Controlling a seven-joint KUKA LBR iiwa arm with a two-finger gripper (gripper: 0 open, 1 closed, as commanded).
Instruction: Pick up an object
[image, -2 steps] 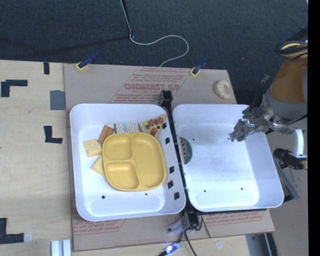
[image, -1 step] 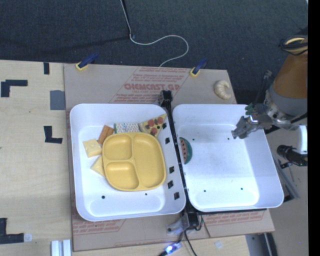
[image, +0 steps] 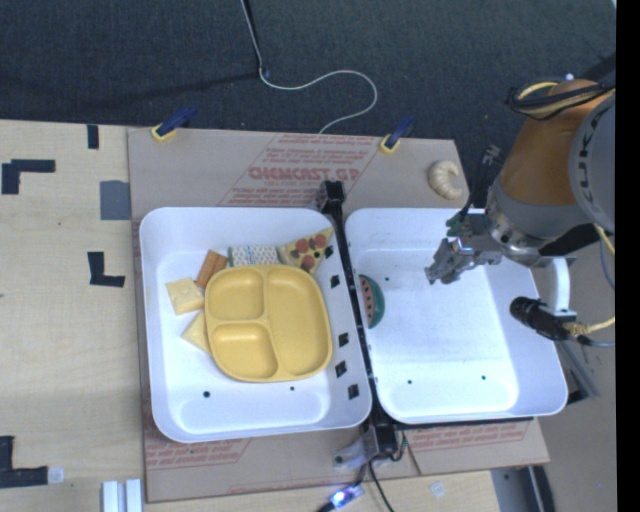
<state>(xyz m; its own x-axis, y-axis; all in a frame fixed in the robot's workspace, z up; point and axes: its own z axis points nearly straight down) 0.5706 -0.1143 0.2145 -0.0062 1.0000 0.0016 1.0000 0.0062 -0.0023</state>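
Watermelon-slice toy, red with green rind (image: 373, 301), unpicked; approach step.
Pincer (image: 441, 271) hovers right of it, nothing held, opening unclear; next: shift left, descend.

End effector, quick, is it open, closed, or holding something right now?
End effector: above the right bin, with nothing visible between its tips; open or closed cannot be told from this view.

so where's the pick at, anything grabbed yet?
Nothing looks picked yet. The hand hangs over the right bin, with no object seen in it. The watermelon-slice toy lies at that bin's left wall, apart from the hand. The yellow divided plate and small toys around it sit in the left bin. Approach, grasp and lift all remain.
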